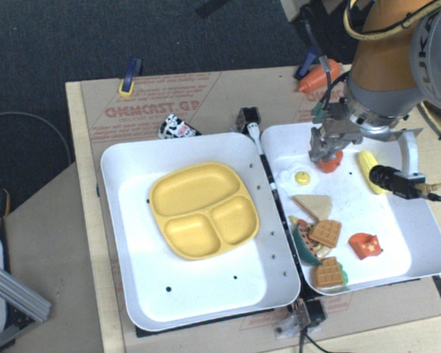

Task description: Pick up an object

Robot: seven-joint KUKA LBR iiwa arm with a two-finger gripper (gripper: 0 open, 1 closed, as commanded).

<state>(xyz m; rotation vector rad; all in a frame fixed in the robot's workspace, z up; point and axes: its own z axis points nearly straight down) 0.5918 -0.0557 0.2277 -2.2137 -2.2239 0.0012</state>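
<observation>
— Red and small, that piece (330, 162) under the gripper (326, 152); it sat in the right bin (429, 249), toward the far rim from the fried-egg toy (301, 177) and just to the arm's side of it; the gripper was right over it, touching or nearly so.

— Were the fingers around it?

— I could not tell whether they were spread or closed; the wrist hid them, and only a red sliver showed below.

— How would it have handled?

— By its look, a hollow plastic play-food item; light, stiff, not fragile, probably slick and rounded, so it could have squirted out of a shallow pinch; I would have taken it across its widest part, low, fingers straddling it.

— Anything crowding it?

— Not much; the yellow piece (370, 171) lay farther toward the arm from the egg; the bread wedge (313, 204) and waffle (326, 233) lay nearer the camera than the egg; the yellow divided plate (203, 209) sat in the left bin (134, 242), well apart.
</observation>
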